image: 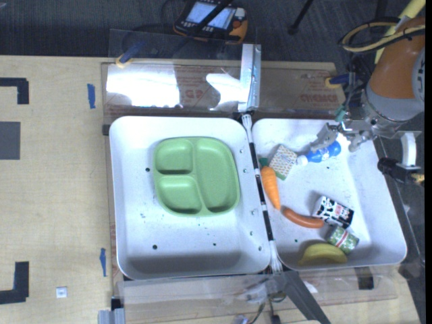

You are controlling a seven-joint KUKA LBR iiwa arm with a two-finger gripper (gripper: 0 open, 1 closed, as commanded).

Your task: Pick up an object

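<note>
My gripper (pixel 341 136) hangs over the far right part of the right bin (pixel 378 201), its fingers spread open with nothing between them. A small blue and white object (pixel 323 153) lies just below and left of the left finger (pixel 327 138). Further left are a checkered block (pixel 283 160) and an orange carrot (pixel 271 186). Toward the front lie an orange-red sausage shape (pixel 302 217), a black and white carton (pixel 334 211), a green can (pixel 343 238) and a yellow banana (pixel 322 252).
The left bin (pixel 128 201) holds a green divided plate (pixel 197 175). A ridge (pixel 258 181) separates the two bins. Clear plastic panels (pixel 175 86) stand behind the bins. The arm's orange band (pixel 395 73) is at the right.
</note>
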